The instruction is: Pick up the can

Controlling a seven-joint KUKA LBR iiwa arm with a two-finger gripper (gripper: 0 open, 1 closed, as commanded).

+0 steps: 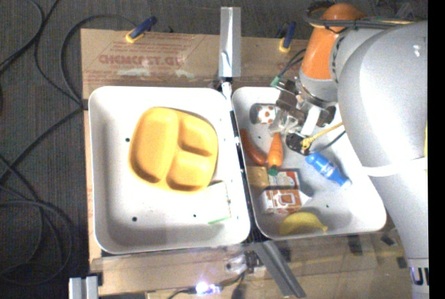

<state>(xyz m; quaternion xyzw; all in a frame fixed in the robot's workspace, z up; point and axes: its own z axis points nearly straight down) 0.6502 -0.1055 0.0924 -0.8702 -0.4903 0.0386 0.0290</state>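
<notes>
The can [262,112] is seen lying on its side at the back of the right bin [361,217], near the wall it shares with the left bin. It looks small and silver, with a round end and some red and dark marks on it. The gripper [295,125] is seen just beside the can, to its right, low over the bin. It cannot be told how the claw is set or if the can is touched by it, as that part is too small and mixed up with wires.

More things are kept in the right bin. An orange carrot [275,150] is laid just in front of the can. A darker red-orange thing [253,147] is laid along the left wall. A blue bottle [327,169] is set to the right of the carrot. A small box [284,191] with red and white print is laid in front of the carrot, and a banana [303,223] is found at the front edge.

In the left bin [111,214], a yellow tray [174,149] with three parts is laid flat. A white card [219,204] is seen near its front corner.
</notes>
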